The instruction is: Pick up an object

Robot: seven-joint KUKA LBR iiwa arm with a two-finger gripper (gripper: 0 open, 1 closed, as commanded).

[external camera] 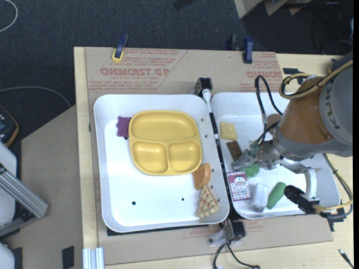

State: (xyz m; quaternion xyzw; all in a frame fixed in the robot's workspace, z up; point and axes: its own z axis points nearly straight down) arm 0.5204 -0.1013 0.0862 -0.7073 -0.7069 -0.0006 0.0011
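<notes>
**A:** Which step is the arm on?

**B:** By my reading, the reach. The gripper is low inside the right bin, over the cluster of small things along that bin's left wall. Nothing shows between its fingers, so I would not call anything picked.

**A:** Open or closed?

**B:** I cannot tell; the wrist and its cables cover the tips from this angle.

**A:** What is within reach?

**B:** A green piece lies just under the gripper, nearly touching it. A brown bar sits beside the left wall, a pale yellow block further toward the bin's far edge. Toward the near edge lie a red-and-white packet, a white cup and a green pepper-like object.

**A:** And the left bin?

**B:** It carries a yellow divided plate near the far edge, a purple item at the plate's left, and an orange piece and a waffle cone by the right wall. All well apart from the gripper.

**A:** So the next move?

**B:** Probably settle squarely over the green piece, close on it, then lift straight up. The things are crowded, so a neighbour could get nudged or caught
</notes>
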